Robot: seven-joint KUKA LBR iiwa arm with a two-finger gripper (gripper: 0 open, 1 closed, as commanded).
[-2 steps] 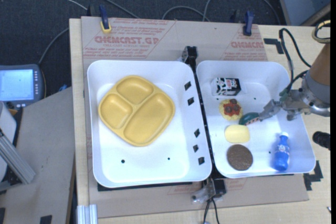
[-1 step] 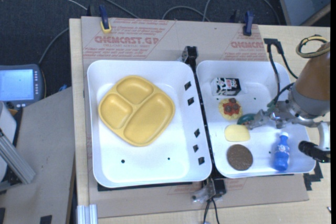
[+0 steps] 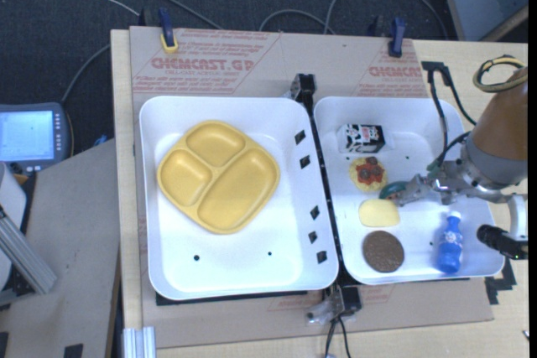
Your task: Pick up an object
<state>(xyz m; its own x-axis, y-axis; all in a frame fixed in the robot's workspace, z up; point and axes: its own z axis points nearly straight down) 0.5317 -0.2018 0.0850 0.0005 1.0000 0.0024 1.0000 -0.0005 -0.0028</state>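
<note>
Down in the right bin (image 3: pixel 419 117), the gripper (image 3: pixel 401 194) sits low, and I cannot tell how it is set. Its tip is touching or just beside a small teal thing (image 3: pixel 389 190). A pale yellow piece (image 3: pixel 379 213) lies just below, a brown round cookie (image 3: pixel 383 251) lower, and a blue bottle (image 3: pixel 450 243) near.

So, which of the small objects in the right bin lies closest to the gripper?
The pale yellow piece, just below-left of the gripper. The red-and-yellow round item, the brown disc, the blue bottle and the black-and-white carton lie farther off.
</note>
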